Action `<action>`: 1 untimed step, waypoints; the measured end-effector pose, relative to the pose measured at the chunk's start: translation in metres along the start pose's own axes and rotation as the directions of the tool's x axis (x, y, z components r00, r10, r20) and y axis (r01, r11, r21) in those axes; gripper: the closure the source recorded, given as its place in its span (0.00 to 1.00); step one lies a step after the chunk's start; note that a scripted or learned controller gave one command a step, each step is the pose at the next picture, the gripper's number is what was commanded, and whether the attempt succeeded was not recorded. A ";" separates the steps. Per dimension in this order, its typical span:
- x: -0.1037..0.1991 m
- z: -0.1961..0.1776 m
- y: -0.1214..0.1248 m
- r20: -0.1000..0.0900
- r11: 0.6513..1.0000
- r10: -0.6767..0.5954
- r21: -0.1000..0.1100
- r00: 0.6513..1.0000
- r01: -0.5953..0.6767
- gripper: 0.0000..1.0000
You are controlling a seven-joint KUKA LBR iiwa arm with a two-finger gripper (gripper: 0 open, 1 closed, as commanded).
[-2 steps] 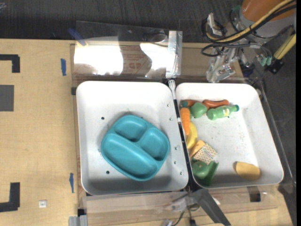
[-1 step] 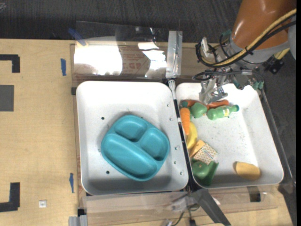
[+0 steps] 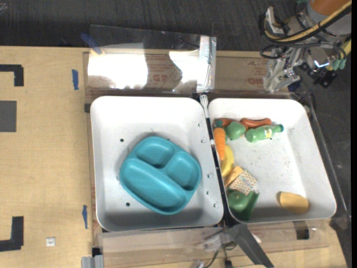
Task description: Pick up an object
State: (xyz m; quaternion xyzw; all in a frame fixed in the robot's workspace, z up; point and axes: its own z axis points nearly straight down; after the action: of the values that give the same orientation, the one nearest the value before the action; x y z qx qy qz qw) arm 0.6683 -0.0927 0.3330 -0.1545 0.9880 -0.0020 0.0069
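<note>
No brand, label or writing can be read anywhere; faint red print on the cardboard (image 3: 167, 71) behind the bins is too blurred to make out. The left bin (image 3: 106, 127) holds a teal divided tray (image 3: 160, 173) with three compartments, lying near the bin's middle. The right bin (image 3: 295, 149) holds small toy foods, most of them crowded along its left wall: an orange carrot (image 3: 220, 141), a green pear-like piece (image 3: 235, 130) beside it, a reddish sausage (image 3: 255, 122) near the far wall, and a green bottle (image 3: 263, 133) lying on its side just in front of the sausage. Nearer the camera along the same wall lie a yellow banana (image 3: 227, 161), a speckled tan cracker (image 3: 242, 180) and a dark green pepper (image 3: 242, 201). A tan bread-like lump (image 3: 293, 201) sits apart in the near right corner. The gripper (image 3: 281, 74) hangs beyond the right bin's far edge, over the cardboard, touching none of the objects; whether it is spread or closed cannot be told.
</note>
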 end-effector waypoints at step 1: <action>0.002 0.013 -0.005 -0.007 0.999 0.039 -0.005 0.999 -0.039 1.00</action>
State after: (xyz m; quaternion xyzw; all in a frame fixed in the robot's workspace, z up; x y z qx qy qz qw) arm 0.6679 -0.0977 0.3203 -0.1355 0.9908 0.0004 0.0033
